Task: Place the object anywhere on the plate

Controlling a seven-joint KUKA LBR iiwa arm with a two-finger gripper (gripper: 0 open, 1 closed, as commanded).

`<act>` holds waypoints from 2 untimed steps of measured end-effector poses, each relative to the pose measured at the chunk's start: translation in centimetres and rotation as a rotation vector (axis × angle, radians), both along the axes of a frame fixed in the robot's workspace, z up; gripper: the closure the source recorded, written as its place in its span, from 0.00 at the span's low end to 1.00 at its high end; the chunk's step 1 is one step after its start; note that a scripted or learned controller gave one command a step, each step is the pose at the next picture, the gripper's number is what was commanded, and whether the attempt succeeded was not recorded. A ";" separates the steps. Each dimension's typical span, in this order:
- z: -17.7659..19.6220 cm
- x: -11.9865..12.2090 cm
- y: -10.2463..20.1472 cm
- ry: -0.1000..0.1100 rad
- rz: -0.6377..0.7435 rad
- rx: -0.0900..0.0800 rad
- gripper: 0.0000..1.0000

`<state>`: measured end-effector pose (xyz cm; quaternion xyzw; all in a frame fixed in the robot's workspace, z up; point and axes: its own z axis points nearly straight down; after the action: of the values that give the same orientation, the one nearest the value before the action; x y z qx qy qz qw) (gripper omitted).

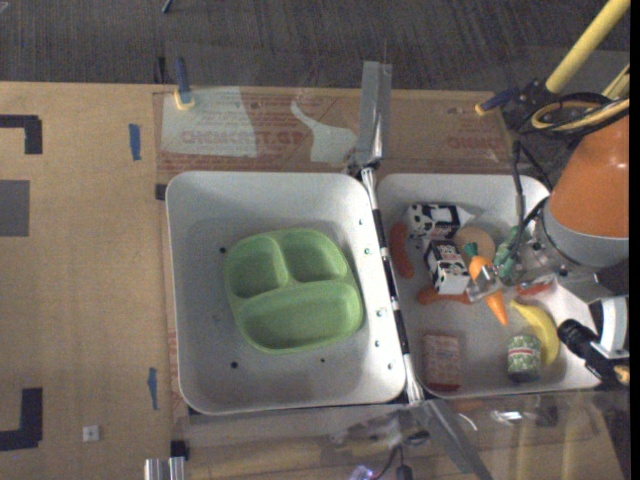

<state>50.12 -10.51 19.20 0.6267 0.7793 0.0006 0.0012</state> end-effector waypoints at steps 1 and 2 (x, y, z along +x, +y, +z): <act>-0.4 1.5 6.9 0.002 -0.274 0.000 1.00; -0.4 1.5 6.9 0.002 -0.274 0.000 0.00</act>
<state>51.58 -3.57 18.84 0.7272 0.6864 -0.0003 0.0004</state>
